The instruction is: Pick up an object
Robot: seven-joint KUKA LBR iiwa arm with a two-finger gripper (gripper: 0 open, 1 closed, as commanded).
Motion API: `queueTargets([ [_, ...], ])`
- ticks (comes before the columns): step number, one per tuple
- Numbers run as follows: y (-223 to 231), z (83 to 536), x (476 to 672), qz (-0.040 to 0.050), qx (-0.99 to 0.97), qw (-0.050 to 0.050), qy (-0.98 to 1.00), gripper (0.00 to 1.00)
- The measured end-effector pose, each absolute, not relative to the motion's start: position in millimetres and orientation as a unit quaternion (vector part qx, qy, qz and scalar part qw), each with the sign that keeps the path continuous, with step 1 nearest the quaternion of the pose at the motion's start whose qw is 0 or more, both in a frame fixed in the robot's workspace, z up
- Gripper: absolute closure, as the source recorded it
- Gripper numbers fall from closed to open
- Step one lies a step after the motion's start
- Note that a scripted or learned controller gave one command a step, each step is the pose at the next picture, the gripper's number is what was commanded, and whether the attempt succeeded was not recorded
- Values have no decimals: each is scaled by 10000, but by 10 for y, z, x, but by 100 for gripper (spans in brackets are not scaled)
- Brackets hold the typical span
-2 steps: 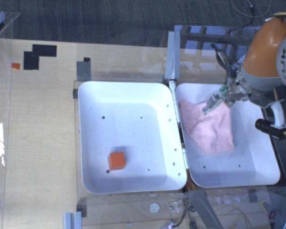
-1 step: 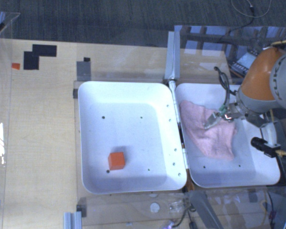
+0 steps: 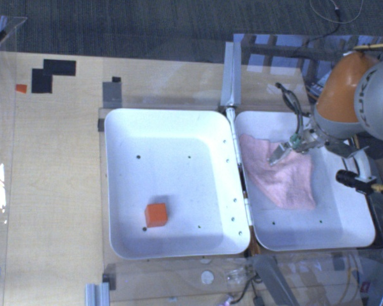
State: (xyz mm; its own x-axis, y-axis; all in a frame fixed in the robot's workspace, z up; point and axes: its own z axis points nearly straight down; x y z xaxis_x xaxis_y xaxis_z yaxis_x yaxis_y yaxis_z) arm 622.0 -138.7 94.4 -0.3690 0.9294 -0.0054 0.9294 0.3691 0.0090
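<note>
Item, nearest edge: pale wooden counter (image 3: 51, 196), carrying two shallow white bins side by side. Left bin (image 3: 179, 129): holds one small orange block (image 3: 156, 215), lying flat on the bin floor in the near-left part, apart from every wall. Right bin (image 3: 345, 231): holds one pink cloth (image 3: 284, 183), spread loosely and rumpled over the bin's left and middle floor, its left edge just beside the wall shared with the left bin, its far end reaching toward the back wall. Gripper (image 3: 282, 154): low over the far part of the pink cloth, tilted down and to the left, its tip at or touching the fabric; contact is not certain, and whether it is open or closed cannot be told from this angle. Nothing is visibly held. Arm (image 3: 341, 94): grey body with orange band, entering from the right above the right bin's far-right corner, with black cabling beside it. Further back on the counter: a grey block (image 3: 113, 93) just behind the left bin's far-left corner; an upright metal rail (image 3: 229, 75) behind the join of the two bins; a black stepped marking (image 3: 51, 74) and a small orange square (image 3: 21, 88) at far left. Beyond the counter: dark carpeted floor (image 3: 147, 11) with a thin looped cable (image 3: 335, 8).
</note>
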Motion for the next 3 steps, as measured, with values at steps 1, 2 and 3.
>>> queueTargets([
  [1,-1606,910,5771,27,5429,70,8397,0],
  [2,-1052,911,5922,43,5284,74,8489,0],
  [3,-1051,889,6412,35,6712,50,7412,0],
])
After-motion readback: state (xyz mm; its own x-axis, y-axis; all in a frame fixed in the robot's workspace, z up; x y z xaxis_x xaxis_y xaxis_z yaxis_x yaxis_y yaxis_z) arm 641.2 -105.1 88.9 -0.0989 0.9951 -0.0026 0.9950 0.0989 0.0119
